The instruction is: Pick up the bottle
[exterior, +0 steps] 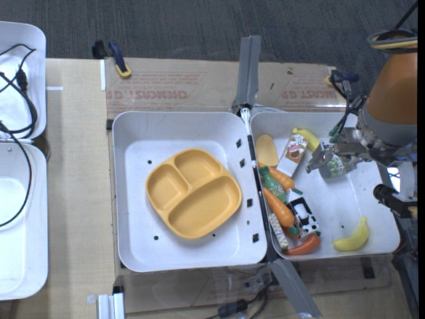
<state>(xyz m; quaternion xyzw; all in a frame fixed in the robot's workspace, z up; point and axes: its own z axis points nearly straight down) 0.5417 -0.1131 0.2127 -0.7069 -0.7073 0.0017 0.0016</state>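
The two-finger metal gripper [327, 161] is closed on a small clear plastic bottle with a green label [335, 165], held over the right white bin [385, 208]. Just left of it lie a small red-and-white carton [294, 153] and a yellow toy banana [306, 138]. Farther left, the other white bin [133, 198] holds a yellow three-compartment plastic plate [193, 193].

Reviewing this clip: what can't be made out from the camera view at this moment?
- Pincer: too small and blurred to tell whether its fingers grip the bottle.
- Bottle: label unreadable, partly covered by the pincer.
- Pile along the right bin's left wall: carrot and neighbours overlap, so some items stay unclear.
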